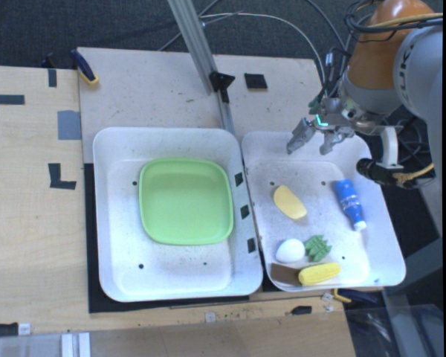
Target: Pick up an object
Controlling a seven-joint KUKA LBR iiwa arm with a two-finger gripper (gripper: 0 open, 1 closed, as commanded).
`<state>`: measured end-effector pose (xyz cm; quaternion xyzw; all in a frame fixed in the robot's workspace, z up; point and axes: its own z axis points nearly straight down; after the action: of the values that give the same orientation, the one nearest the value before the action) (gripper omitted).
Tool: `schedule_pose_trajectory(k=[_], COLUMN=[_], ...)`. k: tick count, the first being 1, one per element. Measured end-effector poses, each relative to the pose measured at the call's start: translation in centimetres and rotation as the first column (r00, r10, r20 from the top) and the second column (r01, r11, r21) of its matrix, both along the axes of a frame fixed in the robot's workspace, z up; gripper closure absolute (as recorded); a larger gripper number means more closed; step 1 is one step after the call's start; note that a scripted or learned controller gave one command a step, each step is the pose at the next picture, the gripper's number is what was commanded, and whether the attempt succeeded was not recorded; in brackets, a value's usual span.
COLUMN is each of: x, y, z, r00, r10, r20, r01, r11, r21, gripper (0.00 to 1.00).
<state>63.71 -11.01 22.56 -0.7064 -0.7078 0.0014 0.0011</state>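
yellow oval piece point(290, 201) lies mid right bin point(379, 270), at about seven o'clock from the fingers point(300, 140), well apart; gripper point(313, 143) hangs over the bin's far edge, fingers spread, clasping nothing

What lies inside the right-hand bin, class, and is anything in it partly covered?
The right bin holds a yellow oval piece, a blue bottle, a white egg, a green leafy piece and a corn cob. A brown item at the front edge is partly covered by the egg and corn.
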Motion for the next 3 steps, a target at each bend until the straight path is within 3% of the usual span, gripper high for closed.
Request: schedule_pose_trajectory(k=[1, 3], x=[0.0, -1.3], y=[0.0, 0.6], z=[0.0, -11.8], r00=[1.000, 1.000], r10=[0.000, 0.000], r20=[0.000, -0.004], r01=[0.000, 0.000], r11=[1.000, 1.000], r21=[0.000, 0.001], gripper=[0.00, 0.00])
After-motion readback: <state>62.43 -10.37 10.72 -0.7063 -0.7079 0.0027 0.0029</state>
